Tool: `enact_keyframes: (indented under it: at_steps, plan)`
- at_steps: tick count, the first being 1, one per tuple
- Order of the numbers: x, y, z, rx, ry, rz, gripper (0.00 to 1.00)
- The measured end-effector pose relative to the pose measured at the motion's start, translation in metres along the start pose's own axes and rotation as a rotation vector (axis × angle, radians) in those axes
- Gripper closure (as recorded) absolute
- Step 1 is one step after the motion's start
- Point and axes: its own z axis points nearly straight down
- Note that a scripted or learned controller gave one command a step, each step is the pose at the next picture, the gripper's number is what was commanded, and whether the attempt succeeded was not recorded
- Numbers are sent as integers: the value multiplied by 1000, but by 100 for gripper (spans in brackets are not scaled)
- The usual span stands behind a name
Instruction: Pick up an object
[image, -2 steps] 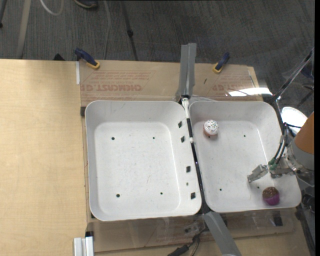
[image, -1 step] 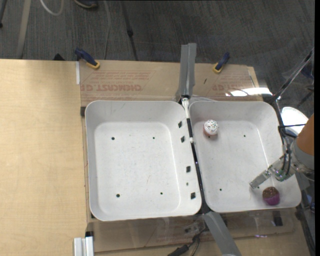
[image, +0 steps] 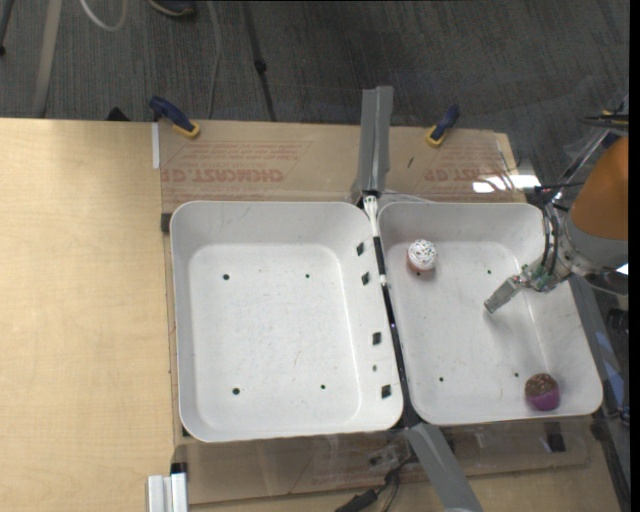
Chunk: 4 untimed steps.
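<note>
**Camera view: arm over the right bin, two small things to pick from**

Camera view looks down on two white bins side by side. The left bin (image: 270, 225) has nothing to grab in it. The right bin (image: 470, 400) holds two small things. One is a little white ball with dots (image: 422, 255), near the top left of that bin. The other is a small purple and brown lump (image: 542, 391), near the bottom right corner.

The gripper (image: 500, 299) hangs over the middle right of the right bin, between the two things and touching neither. I cannot tell if it is released or clenched. Nothing is in it.

To do this step well, I think the arm should pick one thing, move right over its middle, go straight down, and close gently. The purple lump sits close to the bin wall, so that could get in the way. The ball may roll.

Red writing on the cardboard (image: 240, 160) behind the bins is upside down and too faint to read for sure.
</note>
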Motion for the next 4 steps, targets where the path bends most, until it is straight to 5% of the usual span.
enact_keyframes:
  at_steps: [1,2,3,4]
  plan:
    - [112,47,-2,1,1,86,0]
    - [-6,87,-206,1,-3,510,0]
    - [42,92,-78,4,0,571,0]
    - [83,39,2,4,1,563,0]
